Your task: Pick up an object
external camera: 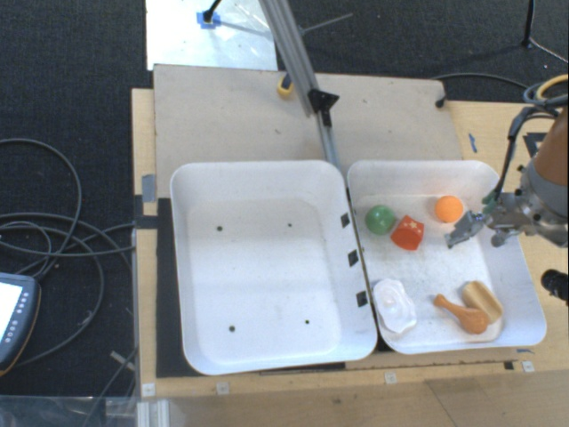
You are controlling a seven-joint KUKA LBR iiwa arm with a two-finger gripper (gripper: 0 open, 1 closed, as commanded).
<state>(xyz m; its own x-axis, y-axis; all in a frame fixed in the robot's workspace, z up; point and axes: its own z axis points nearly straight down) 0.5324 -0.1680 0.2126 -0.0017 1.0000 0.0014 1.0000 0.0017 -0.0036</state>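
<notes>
At the near edge of the right bin (530, 332) lie a tan block (481, 298) and, touching it, an orange drumstick-shaped toy (460, 313), with a crumpled white object (393, 305) toward the near-left corner; further in, toward the far edge, sit a green ball (380, 219), a red die (408, 233) just beside it, and an orange ball (449, 208). The gripper (466, 231) hangs over the right side of this bin, grasping nothing, though whether it is spread or closed I cannot tell. The orange ball is the nearest candidate, lying just to the far-left of the tip; the red die sits further left along the same line. The left bin (191, 185) plays no part here.
</notes>
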